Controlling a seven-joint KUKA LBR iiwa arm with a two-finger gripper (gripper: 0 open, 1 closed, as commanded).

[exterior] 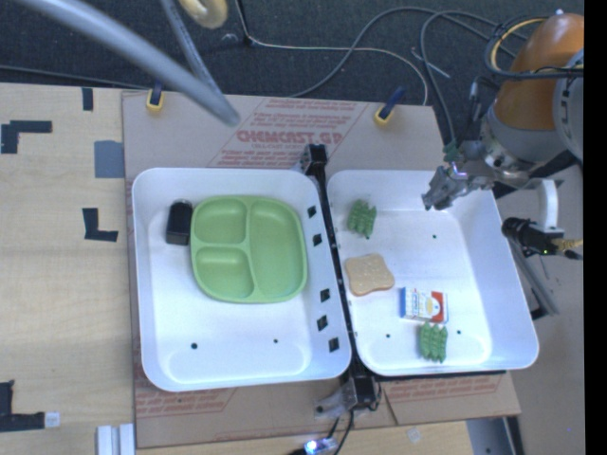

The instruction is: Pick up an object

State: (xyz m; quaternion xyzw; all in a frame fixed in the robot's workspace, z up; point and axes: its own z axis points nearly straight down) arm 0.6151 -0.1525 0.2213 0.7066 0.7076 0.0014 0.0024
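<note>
The arm (541, 74) was grey, with a rounded, glossy orange band just above the wrist. Thin cables looped around that orange section. Below it sat a pale grey metal wrist block, ending in a small dark grey gripper (438, 195).

Robotics lab: taped counter (57, 188), cardboard underlay (285, 131), two white bins (152, 282), loose cables (379, 36).

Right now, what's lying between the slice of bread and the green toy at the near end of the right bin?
In the camera view, a small red, white and blue carton lies between the bread slice and the green toy.
</note>
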